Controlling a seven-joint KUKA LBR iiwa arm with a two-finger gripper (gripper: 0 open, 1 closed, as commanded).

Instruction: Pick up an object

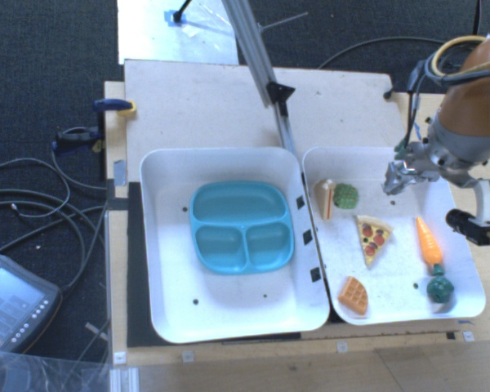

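My gripper (394, 181) hangs over the upper part of the right bin (408, 313), at the end of the grey arm with the orange band (474, 80). It sits to the right of a green broccoli piece (345, 195) and above a pizza slice (373, 238). Beside the broccoli lies a small sandwich (325, 199). An orange carrot (429, 242) lies right of the pizza, below the gripper. A waffle piece (353, 296) and a dark green vegetable (439, 288) rest near the bin's front edge. Nothing can be seen held in the gripper.
The left bin (167, 300) holds a blue divided plate (243, 225). A grey pole (253, 43) slants down to the wall between the bins. A black part (472, 225) juts in at the right bin's right rim. Cables and a pendant (12, 300) lie on the floor at left.
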